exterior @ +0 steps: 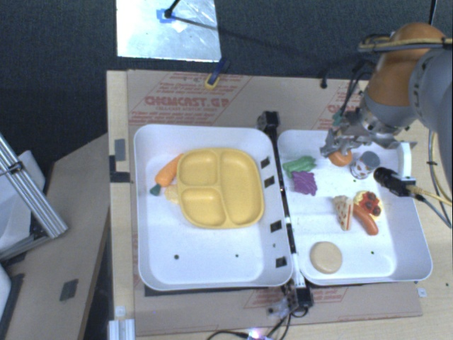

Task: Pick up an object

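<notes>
Camera view from above the bench: the grey arm with its orange band (396, 76) reaches in from the right and hangs over the far end of the right white bin (410, 261).

Its two-finger gripper (342, 146) sits right down on a small orange rounded object (340, 158) by the bin's far wall; from where I stand I cannot tell whether the fingers are spread or pinching it. Just beside that lies a green leafy piece (299, 164) with a purple bunch (305, 183) near it, then a wedge-shaped slice (343, 212), a red-and-yellow hot dog (367, 211) and a tan round disc (326, 256) toward the near edge. Over in the left white bin (156, 261) rests a yellow three-compartment plate (216, 188), an orange carrot (167, 171) touching its left rim.
</notes>
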Tool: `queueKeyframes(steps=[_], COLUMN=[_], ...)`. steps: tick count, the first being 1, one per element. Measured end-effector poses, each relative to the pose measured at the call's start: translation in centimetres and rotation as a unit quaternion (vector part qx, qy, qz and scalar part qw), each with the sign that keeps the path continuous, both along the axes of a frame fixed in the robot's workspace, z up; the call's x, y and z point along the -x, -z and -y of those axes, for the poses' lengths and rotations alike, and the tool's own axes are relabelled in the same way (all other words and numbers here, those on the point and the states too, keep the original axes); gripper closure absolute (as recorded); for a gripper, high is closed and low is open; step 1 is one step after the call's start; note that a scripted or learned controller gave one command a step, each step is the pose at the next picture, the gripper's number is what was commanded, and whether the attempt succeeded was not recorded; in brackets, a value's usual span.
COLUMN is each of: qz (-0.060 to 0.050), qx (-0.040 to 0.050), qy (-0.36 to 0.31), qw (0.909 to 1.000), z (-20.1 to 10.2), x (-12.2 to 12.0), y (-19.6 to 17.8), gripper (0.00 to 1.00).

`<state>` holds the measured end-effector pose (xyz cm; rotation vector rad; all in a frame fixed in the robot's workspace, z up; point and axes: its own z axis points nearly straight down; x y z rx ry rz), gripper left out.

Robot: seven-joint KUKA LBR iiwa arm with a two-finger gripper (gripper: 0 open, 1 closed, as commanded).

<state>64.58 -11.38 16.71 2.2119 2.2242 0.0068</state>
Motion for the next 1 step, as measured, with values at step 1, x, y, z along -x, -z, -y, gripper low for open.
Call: queueKeyframes(steps=[1], qz=[0.001], qx=[0.0004], qy=[0.0], qw=[1.0], z=[0.0], x=[-0.2], y=[-5.5], gripper=[1.0])
